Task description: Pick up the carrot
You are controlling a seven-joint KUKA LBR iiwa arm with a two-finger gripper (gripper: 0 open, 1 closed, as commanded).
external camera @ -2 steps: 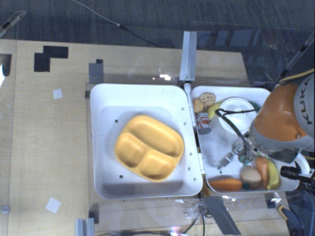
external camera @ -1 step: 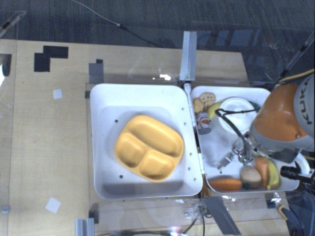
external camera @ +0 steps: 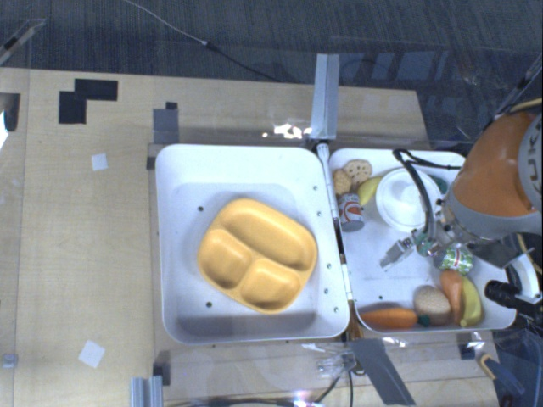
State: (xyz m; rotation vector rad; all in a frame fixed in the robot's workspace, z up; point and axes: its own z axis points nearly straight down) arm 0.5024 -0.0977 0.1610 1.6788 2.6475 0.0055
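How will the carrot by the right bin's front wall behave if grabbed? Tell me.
The carrot looks smooth and tapered, so it may slip. Being long and round, it could roll if nudged. It lies against the right bin's front wall, which probably leaves little room there.

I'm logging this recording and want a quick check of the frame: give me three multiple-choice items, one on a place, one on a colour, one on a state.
1. Where does the carrot lie?
A. in the left bin, beside the yellow tray
B. in the right bin, along its near wall
C. on the bench outside the bins

2. What colour is the divided tray in the left bin?
A. yellow
B. blue
C. red

3. How does the carrot stand to the gripper?
A. gripped between the fingers
B. lifted above the bin
C. lying in the bin, apart from the gripper

Answers: 1 B, the carrot rests at the near edge of the right bin. 2 A, the three-part tray is yellow. 3 C, white bin floor shows between the gripper and the carrot.
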